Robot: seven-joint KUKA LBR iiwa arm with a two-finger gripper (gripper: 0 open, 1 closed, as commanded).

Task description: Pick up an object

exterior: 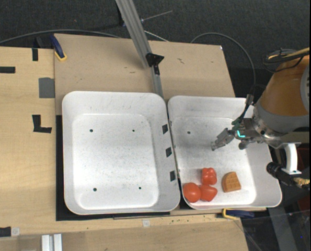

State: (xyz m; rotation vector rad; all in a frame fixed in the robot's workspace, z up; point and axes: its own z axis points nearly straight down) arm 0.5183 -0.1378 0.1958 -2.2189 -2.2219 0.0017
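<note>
Three red, pepper-like pieces lie at the near side of the right bin (197,104): one (208,175) above a pair (192,192) (209,193) that touch each other. A small tan-orange block (231,182) rests just right of them. My gripper (232,141) hangs over the bin's right middle, above and behind these objects, apart from all of them. Its two fingers are spread, so it is open, with nothing between them.
The left bin (69,140) sits alongside, joined to the right one by black clips. A slanted metal pole (137,27) stands behind the bins. The arm's grey and orange body (286,98) overhangs the right bin's right edge.
</note>
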